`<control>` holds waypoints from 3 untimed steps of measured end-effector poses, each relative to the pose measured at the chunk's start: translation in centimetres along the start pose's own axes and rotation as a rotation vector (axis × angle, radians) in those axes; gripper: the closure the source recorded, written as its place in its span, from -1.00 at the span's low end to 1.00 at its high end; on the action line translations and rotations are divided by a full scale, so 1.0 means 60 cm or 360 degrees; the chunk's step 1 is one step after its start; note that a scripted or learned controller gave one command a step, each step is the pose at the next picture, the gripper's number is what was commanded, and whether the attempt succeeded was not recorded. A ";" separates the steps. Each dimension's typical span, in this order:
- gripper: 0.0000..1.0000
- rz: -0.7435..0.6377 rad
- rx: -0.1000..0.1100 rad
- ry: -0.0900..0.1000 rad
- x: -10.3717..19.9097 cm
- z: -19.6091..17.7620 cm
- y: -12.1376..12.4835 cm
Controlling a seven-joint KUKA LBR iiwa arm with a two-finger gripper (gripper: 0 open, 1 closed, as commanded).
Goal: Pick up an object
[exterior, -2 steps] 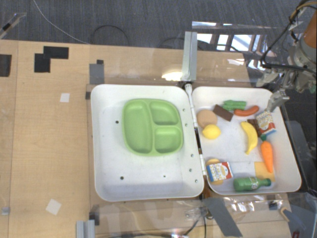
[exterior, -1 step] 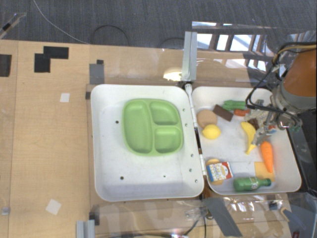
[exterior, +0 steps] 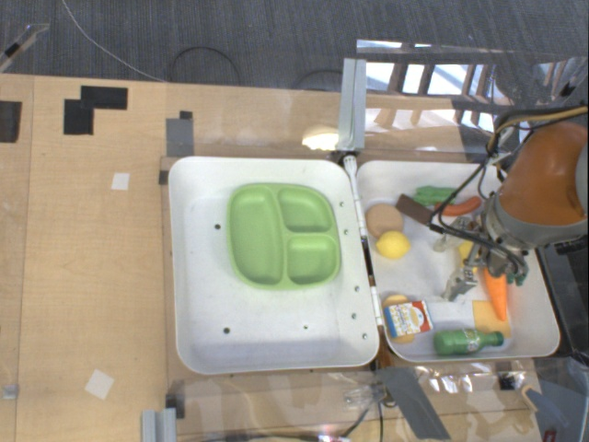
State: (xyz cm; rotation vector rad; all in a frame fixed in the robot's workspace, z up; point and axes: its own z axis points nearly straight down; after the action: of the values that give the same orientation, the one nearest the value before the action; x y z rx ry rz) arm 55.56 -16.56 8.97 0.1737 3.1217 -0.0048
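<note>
Green bottle lies beside a small labelled carton, print unreadable.

I have one fixed camera, mounted above the bench and looking down at a slant. It takes in both white bins whole: the left bin near the frame's middle, the right bin toward the right edge. The far side runs along the top, where dark carpet shows beyond the bench. The arm comes in from the right. It sits at a middling distance, close enough to tell small items apart.
</note>
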 end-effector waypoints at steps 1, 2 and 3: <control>-1.00 0.0040 -0.0003 -0.0002 0.026 0.000 -0.023; 1.00 0.0027 -0.0001 -0.0019 0.020 -0.020 -0.021; 1.00 0.0123 -0.0005 0.0003 -0.018 -0.257 0.068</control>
State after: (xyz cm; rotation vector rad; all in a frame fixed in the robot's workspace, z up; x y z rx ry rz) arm 56.84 -12.58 24.38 0.2940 3.1144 0.0012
